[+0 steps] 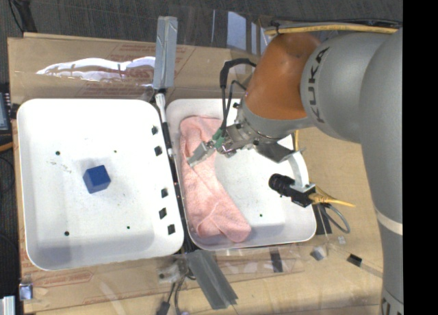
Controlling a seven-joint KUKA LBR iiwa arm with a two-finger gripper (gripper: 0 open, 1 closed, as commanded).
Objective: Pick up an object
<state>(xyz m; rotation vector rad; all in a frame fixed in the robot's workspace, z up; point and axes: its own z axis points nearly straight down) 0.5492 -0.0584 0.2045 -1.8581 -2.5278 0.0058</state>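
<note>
A pink folded cloth point(205, 183) lies along the left side of the right bin point(274, 228). A small blue cube point(97, 178) rests in the left bin point(41, 135). My gripper point(204, 150) hangs low over the upper part of the cloth, reaching in from the right below the orange band. One grey finger point(199, 153) shows against the cloth; I cannot make out the gap between the fingers or anything held in them.
A black cylindrical part with a yellow tip point(294, 190) juts over the right bin's right side. A grey divider with black clips point(164, 170) runs between the bins. Cardboard and a plastic bag point(96, 70) lie behind the bins.
</note>
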